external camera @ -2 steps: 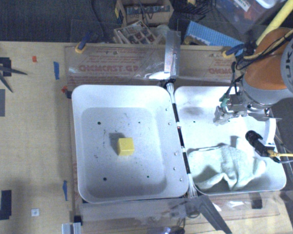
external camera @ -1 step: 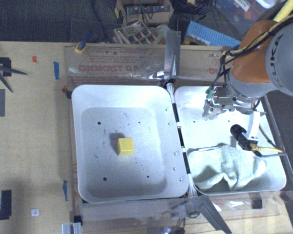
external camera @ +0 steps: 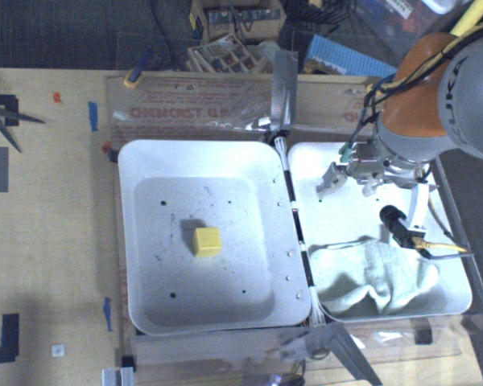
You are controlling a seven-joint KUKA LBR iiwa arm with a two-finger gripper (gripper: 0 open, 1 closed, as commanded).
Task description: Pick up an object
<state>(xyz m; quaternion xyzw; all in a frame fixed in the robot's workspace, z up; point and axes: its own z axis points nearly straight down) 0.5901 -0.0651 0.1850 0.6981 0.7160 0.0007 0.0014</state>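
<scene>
Camera view gives you a small, matte yellow cube (external camera: 208, 241) near the left bin's (external camera: 145, 158) centre, squarish with no long axis. A crumpled white cloth (external camera: 378, 278) stretches 9-to-3 across the right bin (external camera: 306, 161). The gripper (external camera: 330, 182) is at that bin's 11 o'clock, and you cannot tell how its jaws stand.

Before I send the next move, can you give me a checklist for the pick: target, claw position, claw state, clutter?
1. Target in view: yellow block lies in the left bin, away from its walls: ok.
2. Claw above the block: it hangs over the far part of the right bin instead: not ok.
3. Claw open or shut: cannot tell.
4. Load in the claw: none seen: ok.
5. White cloth is bunched at the right bin's near end, apart from the claw: ok.
</scene>
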